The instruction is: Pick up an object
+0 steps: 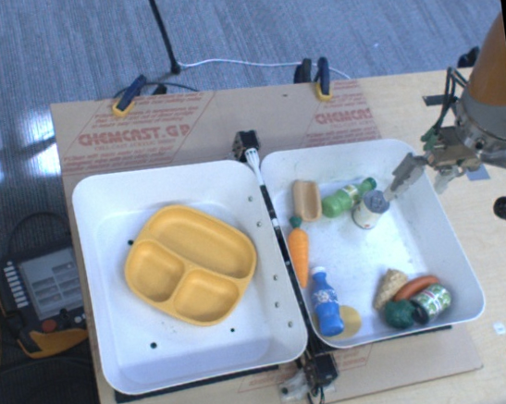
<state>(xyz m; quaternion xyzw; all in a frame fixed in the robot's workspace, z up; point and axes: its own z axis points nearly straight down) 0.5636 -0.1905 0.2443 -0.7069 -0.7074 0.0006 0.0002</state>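
Over the right bin [442, 216], the hand [385, 195] slants down by the green bottle [348, 198]

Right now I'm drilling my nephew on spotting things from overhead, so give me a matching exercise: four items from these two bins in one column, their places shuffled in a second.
Items
1. yellow plastic divided plate
2. orange plastic carrot
3. blue toy bottle with white cap
4. green toy bottle

Places
A. right bin, front, near the divider
B. right bin, back, lying on its side
C. left bin, middle
D. right bin, lengthwise along the divider wall

Pairs: 1-C, 2-D, 3-A, 4-B
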